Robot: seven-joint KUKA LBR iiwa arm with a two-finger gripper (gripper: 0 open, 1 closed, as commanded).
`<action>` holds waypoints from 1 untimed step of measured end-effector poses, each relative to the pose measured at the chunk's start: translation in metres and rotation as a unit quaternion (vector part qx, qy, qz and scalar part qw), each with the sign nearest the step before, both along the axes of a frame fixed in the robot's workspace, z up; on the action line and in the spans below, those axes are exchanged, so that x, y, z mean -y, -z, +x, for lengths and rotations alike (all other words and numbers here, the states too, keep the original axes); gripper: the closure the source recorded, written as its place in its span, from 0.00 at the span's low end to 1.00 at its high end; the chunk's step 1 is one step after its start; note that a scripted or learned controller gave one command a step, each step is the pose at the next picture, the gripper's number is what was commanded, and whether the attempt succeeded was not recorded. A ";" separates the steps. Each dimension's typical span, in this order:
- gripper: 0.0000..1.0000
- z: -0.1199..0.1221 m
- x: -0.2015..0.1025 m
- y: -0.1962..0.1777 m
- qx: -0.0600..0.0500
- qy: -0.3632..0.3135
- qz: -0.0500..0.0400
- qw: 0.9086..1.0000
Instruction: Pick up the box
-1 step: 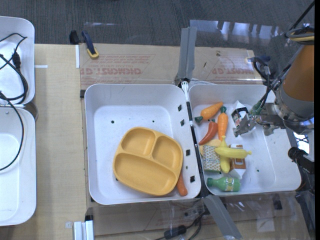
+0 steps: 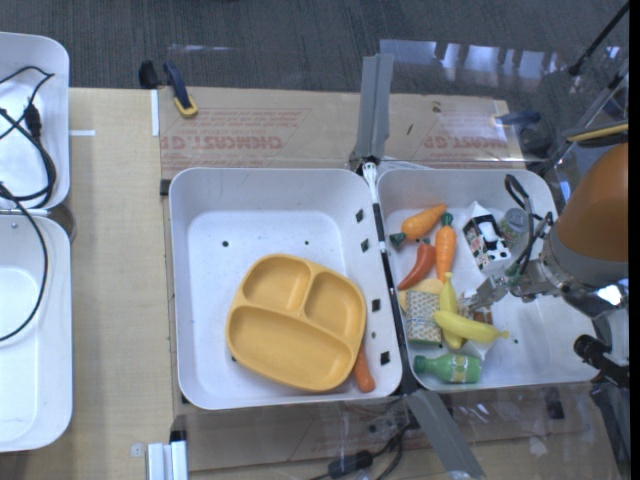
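Dark carpet up top, a pale wooden bench (image 2: 110,268) below it, and two shallow white bins sitting side by side on flattened cardboard. Over in the left bin (image 2: 190,298) lies a yellow plastic divided plate (image 2: 297,320), with a small orange toy carrot (image 2: 364,375) tucked just beside its lower right edge.

Now the action side: the right bin (image 2: 545,353) is crowded. Two more orange carrots (image 2: 432,230), a red chilli pepper (image 2: 419,265), a yellow plastic banana (image 2: 462,325), a green plastic bottle (image 2: 450,368) lying on its side, and a pale speckled sponge-like block (image 2: 422,320) under the banana.

And the target, a small white printed cardboard box (image 2: 486,238), sits toward the back of that bin, tilted, just right of the carrots.

In comes the grey arm with its orange band (image 2: 600,208) from the right, the two-finger gripper (image 2: 490,295) low over the clutter just in front of the box, near the banana. The gripper itself is a tangle of metal and cable here, so whether it is spread or pressed together I cannot tell, and nothing is plainly pinched.

That box looks light and fairly stiff, though thin card could crush under a hard squeeze. Best bet: take it across its two narrow sides, clear of the carrots.
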State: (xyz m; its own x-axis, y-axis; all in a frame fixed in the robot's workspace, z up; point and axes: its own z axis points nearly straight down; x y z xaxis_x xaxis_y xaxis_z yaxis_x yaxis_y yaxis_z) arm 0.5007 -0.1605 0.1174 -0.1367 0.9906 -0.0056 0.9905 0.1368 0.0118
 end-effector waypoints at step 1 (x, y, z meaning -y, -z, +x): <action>0.00 0.018 -0.011 0.025 -0.006 -0.020 0.002 1.000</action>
